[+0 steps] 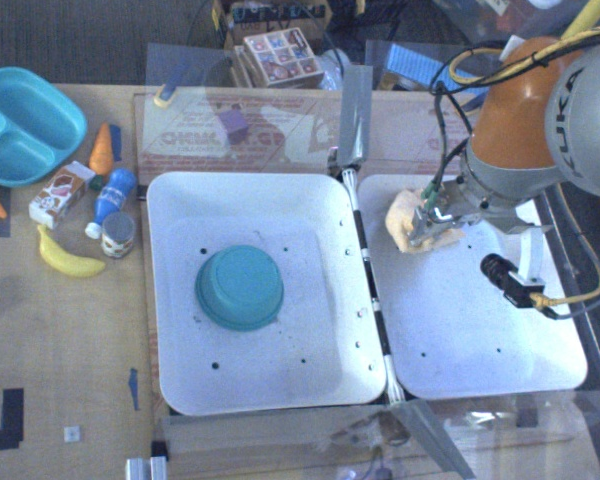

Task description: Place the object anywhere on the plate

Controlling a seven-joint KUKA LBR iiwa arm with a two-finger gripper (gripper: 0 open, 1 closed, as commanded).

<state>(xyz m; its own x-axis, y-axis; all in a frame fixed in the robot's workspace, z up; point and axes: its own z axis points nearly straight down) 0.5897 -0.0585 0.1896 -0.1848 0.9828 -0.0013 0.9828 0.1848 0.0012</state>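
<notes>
Now | fingers [432, 220] grip tan object [404, 218], right bin [500, 368] | teal plate [240, 287] alone, left bin [280, 383]

Pale yellow object [404, 220] in right bin [480, 358]; teal plate [240, 287] left.

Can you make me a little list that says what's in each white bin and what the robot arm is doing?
left bin: a teal plate, lying upside down near the middle
right bin: a pale yellowish object near the upper left corner
gripper: low over the right bin, right at the yellowish object
holding it: cannot tell from this view
object on the plate: not yet
bench left of the bins: banana, small bottle, teal divided dish
</notes>
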